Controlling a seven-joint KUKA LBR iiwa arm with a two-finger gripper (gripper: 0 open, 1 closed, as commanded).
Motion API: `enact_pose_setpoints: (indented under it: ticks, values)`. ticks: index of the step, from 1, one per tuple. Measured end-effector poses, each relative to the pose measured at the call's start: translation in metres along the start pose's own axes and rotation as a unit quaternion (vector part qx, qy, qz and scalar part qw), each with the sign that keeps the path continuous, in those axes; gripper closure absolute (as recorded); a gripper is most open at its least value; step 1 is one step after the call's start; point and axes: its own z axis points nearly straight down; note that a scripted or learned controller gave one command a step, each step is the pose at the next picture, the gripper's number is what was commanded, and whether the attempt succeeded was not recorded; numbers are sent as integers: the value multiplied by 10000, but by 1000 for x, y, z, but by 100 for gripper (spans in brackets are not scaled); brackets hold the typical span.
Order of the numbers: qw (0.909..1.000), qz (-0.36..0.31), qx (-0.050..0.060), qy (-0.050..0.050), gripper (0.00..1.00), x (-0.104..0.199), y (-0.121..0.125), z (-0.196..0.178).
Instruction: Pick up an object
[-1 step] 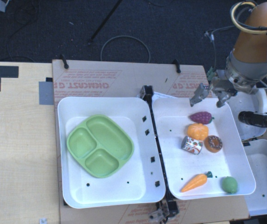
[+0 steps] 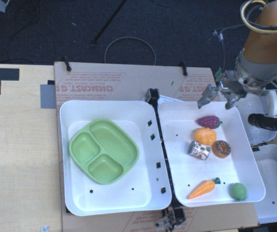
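Camera view has my gripper (image 2: 219, 98) hanging over the far rim of the right bin (image 2: 256, 170), its two fingers spread apart with nothing between them. The candidates all lie in that bin: a purple bunch of grapes (image 2: 209, 122) nearest the gripper, just this side of it, then a small orange pumpkin (image 2: 205, 136) touching a little printed can (image 2: 198, 151) lying on its side, a brown doughnut (image 2: 221, 149) just beside them, and, well apart near the front wall, a carrot (image 2: 201, 189) and a green round fruit (image 2: 238, 191). I judge the grapes the sensible pick: close, knobbly and probably soft enough to bite, but I'd come straight down and centre across the narrow width, keeping clear of the pumpkin. The glossy round pieces look likely to squirt out of a pinch. The left bin (image 2: 80, 203) carries a green divided plate (image 2: 104, 150).
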Motion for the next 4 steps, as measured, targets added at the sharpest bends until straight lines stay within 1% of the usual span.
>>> enact_pose_setpoints:
  ticks: [1,2,3,4]
  values:
    - [10000,2,24,4,0,0,-2,47]
    - [10000,5,30,8,0,1,1,115]
    - [10000,1,13,9,0,2,-6,180]
    - [10000,16,31,11,100,1,-5,170]
